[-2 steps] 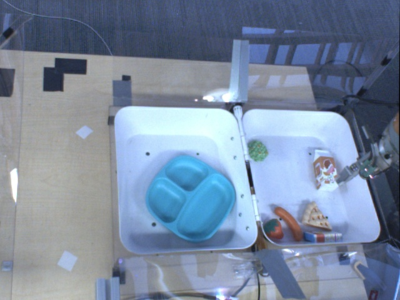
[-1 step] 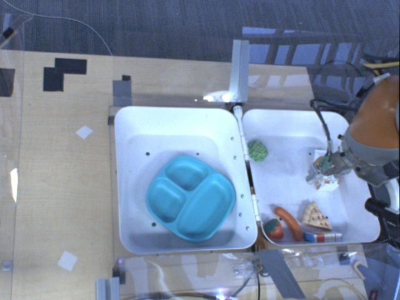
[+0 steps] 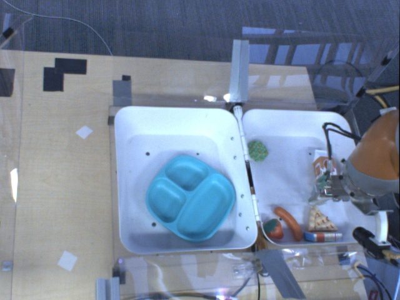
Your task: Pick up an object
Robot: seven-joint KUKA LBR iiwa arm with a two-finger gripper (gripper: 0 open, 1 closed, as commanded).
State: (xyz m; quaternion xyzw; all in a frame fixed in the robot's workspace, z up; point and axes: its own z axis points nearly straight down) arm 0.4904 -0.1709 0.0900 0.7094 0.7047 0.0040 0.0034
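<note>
Pale wood makes up the bench top (image 3: 56,186), which carries a few black square markings near its far left corner. On it sits the left shallow white bin (image 3: 134,167), and inside that bin lies a light blue plastic plate with three compartments (image 3: 190,197), resting tilted toward the bin's near right part. Just beside it, across the shared rim, stands the right shallow white bin (image 3: 287,133). Near that bin's left wall, toward the back, lies a small green bumpy ball (image 3: 257,149). At the near left corner sits a round red and green toy fruit (image 3: 272,229), with an orange-red toy sausage (image 3: 287,222) touching it just to its right. Further right a tan wedge-shaped toy (image 3: 319,220) lies close above a small red, white and blue tube (image 3: 323,236) along the near wall. The grey arm with its orange band (image 3: 378,149) reaches in from the right, and the gripper (image 3: 325,183) hangs low over the bin's right side, just above the wedge, with a small orange and white packet-like item (image 3: 321,166) right at it; whether its fingers are spread or closed on anything cannot be made out.
</note>
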